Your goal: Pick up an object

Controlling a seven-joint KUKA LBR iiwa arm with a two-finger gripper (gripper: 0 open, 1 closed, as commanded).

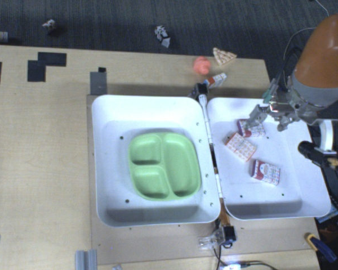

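The tool [263, 112] hangs over the right bin [304, 204] near its far edge, and whether it is released or clenched I cannot tell. Three small cartons lie loose there for picking: a red one [245, 127] just beside the tool, a patterned one [240, 147] and a red-and-white one [265, 172] toward the middle. The left bin [110, 151] carries a green divided tray [163, 165].

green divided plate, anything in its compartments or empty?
Empty. The green plate lies flat in the left bin, and all three compartments show bare green.
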